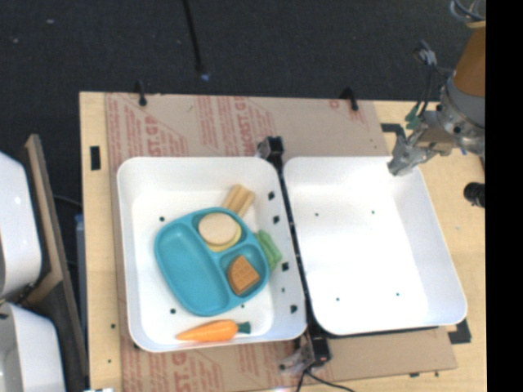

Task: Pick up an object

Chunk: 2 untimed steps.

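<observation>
The hand (402,163) hovers over the right bin's (425,300) far right corner, its grip unreadable from here, so picking has yet to start: next it must cross to the left bin's (135,219) blue tray (184,272), carrot (208,331) and other toys.

Arm (462,80) at right, hand (402,163) pointing down-left.

A robotics lab: a pale plywood tabletop (204,125) with two shallow white plastic bins (131,219) clamped on, cables trailing, dark floor around.

Grey arm (458,109), orange band (469,60)
</observation>
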Each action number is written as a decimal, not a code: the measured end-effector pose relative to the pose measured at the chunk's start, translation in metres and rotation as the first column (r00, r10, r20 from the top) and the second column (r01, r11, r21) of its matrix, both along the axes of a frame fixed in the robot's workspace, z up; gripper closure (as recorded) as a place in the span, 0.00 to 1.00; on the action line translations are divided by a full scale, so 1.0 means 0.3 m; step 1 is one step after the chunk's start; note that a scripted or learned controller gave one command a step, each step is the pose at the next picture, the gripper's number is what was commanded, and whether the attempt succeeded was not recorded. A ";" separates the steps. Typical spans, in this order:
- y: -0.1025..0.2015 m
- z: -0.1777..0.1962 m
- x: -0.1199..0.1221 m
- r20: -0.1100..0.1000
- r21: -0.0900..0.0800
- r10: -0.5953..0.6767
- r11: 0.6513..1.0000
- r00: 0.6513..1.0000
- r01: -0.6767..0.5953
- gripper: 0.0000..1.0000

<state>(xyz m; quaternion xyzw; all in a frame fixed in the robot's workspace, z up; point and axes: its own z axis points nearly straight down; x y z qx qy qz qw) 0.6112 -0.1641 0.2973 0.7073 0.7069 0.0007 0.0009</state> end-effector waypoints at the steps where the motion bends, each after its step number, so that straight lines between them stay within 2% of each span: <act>1: 0.000 -0.002 0.000 -0.001 0.000 0.000 1.000 1.000 0.000 0.00; 2: -0.002 0.034 0.000 0.000 0.000 0.001 1.000 1.000 -0.001 1.00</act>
